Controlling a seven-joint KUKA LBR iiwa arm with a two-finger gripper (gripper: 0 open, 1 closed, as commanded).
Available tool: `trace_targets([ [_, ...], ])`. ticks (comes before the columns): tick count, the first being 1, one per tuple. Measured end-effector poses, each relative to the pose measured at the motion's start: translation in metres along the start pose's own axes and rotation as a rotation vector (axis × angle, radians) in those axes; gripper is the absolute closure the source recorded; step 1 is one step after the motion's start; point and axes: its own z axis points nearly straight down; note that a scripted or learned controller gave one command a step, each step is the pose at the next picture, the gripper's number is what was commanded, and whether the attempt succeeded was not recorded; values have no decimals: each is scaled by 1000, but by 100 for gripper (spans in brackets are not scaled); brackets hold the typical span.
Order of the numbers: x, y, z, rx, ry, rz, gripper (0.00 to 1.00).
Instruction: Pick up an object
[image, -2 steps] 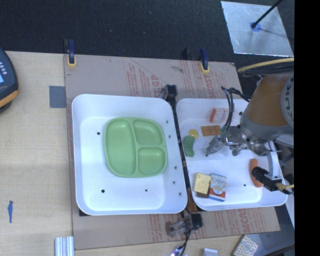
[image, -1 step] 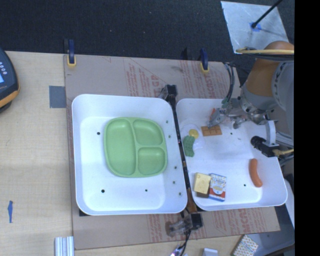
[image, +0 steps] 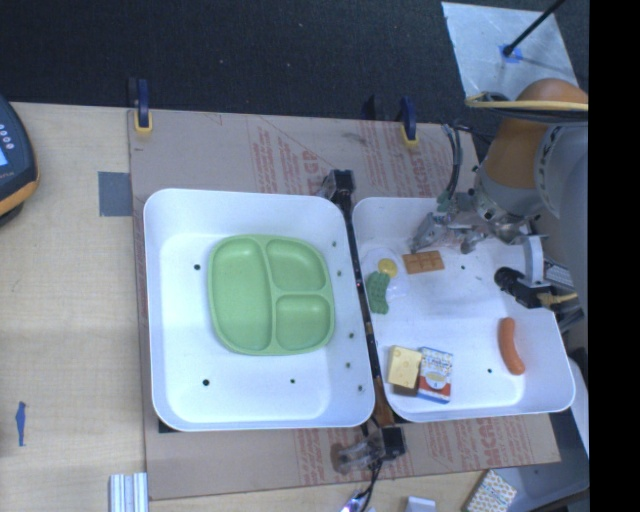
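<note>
view: you look down from above the table (image: 70, 300), at a slant | frame: both bins (image: 250, 400) | arm (image: 530, 150): from your right

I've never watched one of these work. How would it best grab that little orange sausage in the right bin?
Probably from straight above, fingers closing across the sausage's middle. It lies flat, long and narrow, running roughly toward and away from the camera, so its short width suits the gripper. It lies apart from the other items.

The grey KUKA arm with its orange band (image: 520, 150) reaches in from the right edge, wrist bent leftward, its metal two-finger pincer (image: 432, 232) pointing down-left.
</note>
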Motion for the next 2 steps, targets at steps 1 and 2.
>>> trace_targets([
  [1, 28, -13, 1, 7, 0, -2, 0],
  [2, 39, 0, 0, 2, 0, 0, 0],
])
